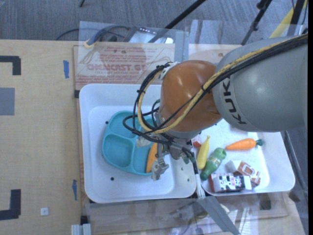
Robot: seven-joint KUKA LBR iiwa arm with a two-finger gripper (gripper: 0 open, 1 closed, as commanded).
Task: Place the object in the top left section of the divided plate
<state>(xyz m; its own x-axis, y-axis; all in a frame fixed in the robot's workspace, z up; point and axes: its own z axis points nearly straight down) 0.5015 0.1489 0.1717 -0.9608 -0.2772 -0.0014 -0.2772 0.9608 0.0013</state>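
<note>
A teal divided plate (117, 148) lies in the left white bin (88, 131), its right part hidden under the arm. My gripper (159, 168) hangs low over the plate's right edge, under the orange wrist band (188, 102). A slim orange object (152, 155) stands on end right beside the gripper, against the plate's right rim. Whether it is held or just resting there is unclear. The plate sections that show are bare.
The right bin (286, 173) holds a carrot (242, 144), a yellow banana-like piece (203, 152), a green bottle (213, 161), a white printed box (230, 182) and a brown carton (247, 170). The arm's bulk covers the divide between the bins.
</note>
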